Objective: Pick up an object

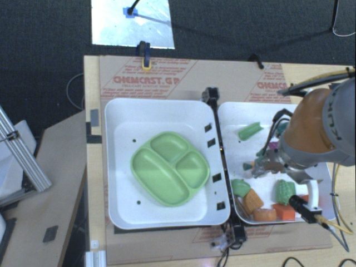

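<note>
The arm reaches in from the right over the right bin (pixel 231 113), its orange band above the wrist. My gripper (pixel 260 166) hangs low in the middle of that bin, among the toy food. A green pod-shaped piece (pixel 250 130) lies above and left of it. A green rounded item (pixel 240 187), an orange piece (pixel 253 199), a dark green bumpy piece (pixel 285 192) and red-orange pieces (pixel 276 212) lie along the bin's front. A purple bit (pixel 272 147) shows beside the wrist. The arm hides part of the bin.
The left bin (pixel 119 115) holds a light green divided plate (pixel 169 167). A black divider with clips (pixel 216 143) runs between the bins. Cables run along the right edge. A metal frame (pixel 22 154) stands at the far left.
</note>
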`<state>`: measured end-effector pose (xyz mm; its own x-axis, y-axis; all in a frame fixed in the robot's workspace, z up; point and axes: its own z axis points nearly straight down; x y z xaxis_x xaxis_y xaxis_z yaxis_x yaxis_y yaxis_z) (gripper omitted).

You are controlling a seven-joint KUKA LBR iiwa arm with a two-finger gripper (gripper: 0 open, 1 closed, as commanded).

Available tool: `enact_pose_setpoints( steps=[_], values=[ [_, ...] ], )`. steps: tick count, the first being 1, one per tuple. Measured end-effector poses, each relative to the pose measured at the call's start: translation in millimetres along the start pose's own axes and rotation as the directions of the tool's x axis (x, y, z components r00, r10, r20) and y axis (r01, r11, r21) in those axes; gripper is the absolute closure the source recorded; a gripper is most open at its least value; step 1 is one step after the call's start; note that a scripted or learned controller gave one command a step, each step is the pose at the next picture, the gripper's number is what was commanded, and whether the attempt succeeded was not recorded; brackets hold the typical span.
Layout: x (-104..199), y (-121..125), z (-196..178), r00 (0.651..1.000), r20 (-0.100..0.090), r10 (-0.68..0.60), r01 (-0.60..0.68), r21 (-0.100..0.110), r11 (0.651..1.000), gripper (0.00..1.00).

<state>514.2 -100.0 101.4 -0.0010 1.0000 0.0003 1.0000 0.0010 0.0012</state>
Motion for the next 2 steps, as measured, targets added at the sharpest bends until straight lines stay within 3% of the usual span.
enact_pose_setpoints(
  steps=[2],
  values=[
    [-7,-3,-97,1.000,0.001,-0.003,0.003,-0.005,1.000,1.00]
  ],
)
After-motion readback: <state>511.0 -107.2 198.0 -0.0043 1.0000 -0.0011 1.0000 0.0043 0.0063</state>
